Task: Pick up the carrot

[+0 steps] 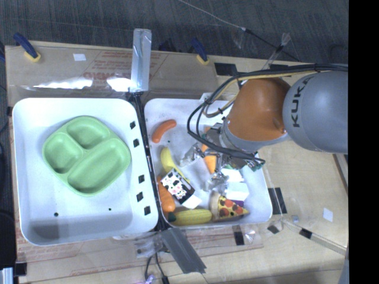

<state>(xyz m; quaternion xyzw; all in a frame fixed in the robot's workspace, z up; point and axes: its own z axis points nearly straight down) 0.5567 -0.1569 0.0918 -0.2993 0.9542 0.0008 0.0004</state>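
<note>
Two white bins; the grey arm is working over the right bin (260,185).
Its end effector (211,165) is closing around the small orange carrot (209,161), seemingly gripped; lifting straight up comes next.

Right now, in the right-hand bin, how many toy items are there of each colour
Orange: 3, hot dog, carrot, piece at the left wall
Yellow: 2, banana, corn cob
Black-and-white: 1, cow-print block
Multicoloured: 1, pizza slice
Total: 7
</note>
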